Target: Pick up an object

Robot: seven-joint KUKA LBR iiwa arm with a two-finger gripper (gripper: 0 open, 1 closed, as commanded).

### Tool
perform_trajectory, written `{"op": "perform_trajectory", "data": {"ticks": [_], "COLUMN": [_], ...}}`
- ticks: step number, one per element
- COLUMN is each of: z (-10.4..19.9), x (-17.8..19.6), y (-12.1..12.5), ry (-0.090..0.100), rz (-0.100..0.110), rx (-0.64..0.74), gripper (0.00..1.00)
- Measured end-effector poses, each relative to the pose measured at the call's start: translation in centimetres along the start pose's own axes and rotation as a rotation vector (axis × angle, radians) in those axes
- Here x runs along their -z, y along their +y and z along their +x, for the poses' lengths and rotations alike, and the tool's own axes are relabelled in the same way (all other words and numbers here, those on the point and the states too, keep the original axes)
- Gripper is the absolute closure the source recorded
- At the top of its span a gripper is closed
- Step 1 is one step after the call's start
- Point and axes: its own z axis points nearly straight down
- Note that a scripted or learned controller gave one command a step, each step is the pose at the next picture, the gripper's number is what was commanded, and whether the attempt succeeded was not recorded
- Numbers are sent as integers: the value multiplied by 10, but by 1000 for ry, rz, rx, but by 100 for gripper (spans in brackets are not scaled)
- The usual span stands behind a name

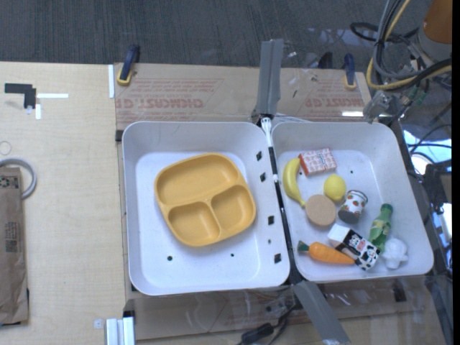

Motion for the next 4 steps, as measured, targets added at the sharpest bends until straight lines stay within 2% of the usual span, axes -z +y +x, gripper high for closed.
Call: {"op": "perform_trajectory", "data": {"ticks": [1, 2, 3, 4], "z": [60, 64, 43, 60], "x": [-25, -48, -52, 150], "y": [64, 46, 10, -19], "ry": [2, 1, -2, -1], "rz": [0, -1, -2, -2], "rx": [85, 469, 699, 1116], "gripper": [100, 100, 100, 100]}}
